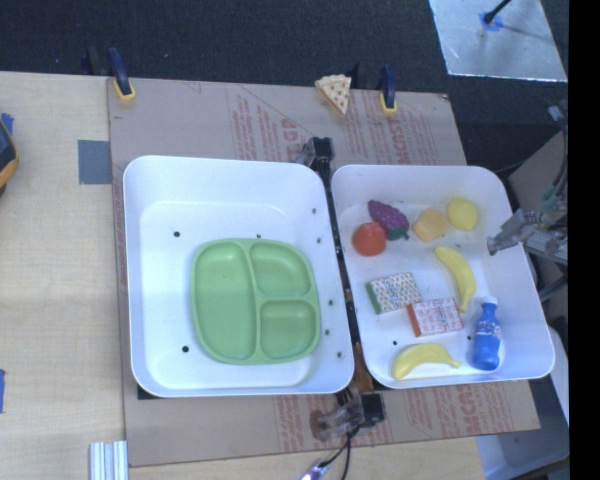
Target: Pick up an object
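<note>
Brown cardboard (280, 128) covers my bench, and two white bins sit on it side by side. I see lots of small toys in the right bin (375, 183), any of which could be picked.

At the top of that bin I see a purple grape bunch (387, 215), with a red tomato (369, 238) touching it just below. Next to them are an orange lump (431, 224) and a round lemon (463, 213), close together. A banana (458, 274) lies under those two, pointing down the bin. Near the middle I see a dotted box (394, 292) and, beside it, a red and white box (435, 316). A blue bottle (486, 338) stands just under the banana's tip. A second banana (425, 359) lies flat near the bottom wall, beside the bottle.

My gripper (502, 240) pokes in at the right wall of this bin, near the lemon but apart from it. It is small and grey, and I cannot tell how wide its fingers are or if it has anything.

My left bin (150, 188) holds a green plate (254, 301) with three parts. A cheese wedge (334, 93) sits on the cardboard above the bins. Blue clamps (121, 73) pin the cardboard's top edge.
</note>
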You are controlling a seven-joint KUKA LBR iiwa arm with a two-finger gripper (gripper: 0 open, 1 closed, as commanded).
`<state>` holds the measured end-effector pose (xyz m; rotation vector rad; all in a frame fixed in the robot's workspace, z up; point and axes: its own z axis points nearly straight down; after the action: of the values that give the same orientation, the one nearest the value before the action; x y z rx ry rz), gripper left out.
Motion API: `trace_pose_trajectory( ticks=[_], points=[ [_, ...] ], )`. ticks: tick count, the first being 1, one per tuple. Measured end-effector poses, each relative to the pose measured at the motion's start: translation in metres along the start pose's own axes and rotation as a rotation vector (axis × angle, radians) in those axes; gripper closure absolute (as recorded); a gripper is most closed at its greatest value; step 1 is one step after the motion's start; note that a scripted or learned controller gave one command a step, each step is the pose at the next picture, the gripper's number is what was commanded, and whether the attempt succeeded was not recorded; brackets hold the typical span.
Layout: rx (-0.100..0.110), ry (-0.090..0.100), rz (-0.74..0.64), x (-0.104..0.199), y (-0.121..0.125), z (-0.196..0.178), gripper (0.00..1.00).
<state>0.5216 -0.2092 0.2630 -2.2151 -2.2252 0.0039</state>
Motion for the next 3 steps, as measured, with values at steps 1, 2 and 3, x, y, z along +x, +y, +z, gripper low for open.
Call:
trace_pose_trajectory(
  ticks=[1, 2, 3],
  points=[
    [0.001, 0.000, -0.001, 0.022, 0.051, 0.172, 0.00],
    [0.001, -0.002, -0.004, 0.021, 0.051, 0.161, 1.00],
    [0.001, 0.000, -0.002, 0.080, 0.018, 0.171, 1.00]
  ],
)
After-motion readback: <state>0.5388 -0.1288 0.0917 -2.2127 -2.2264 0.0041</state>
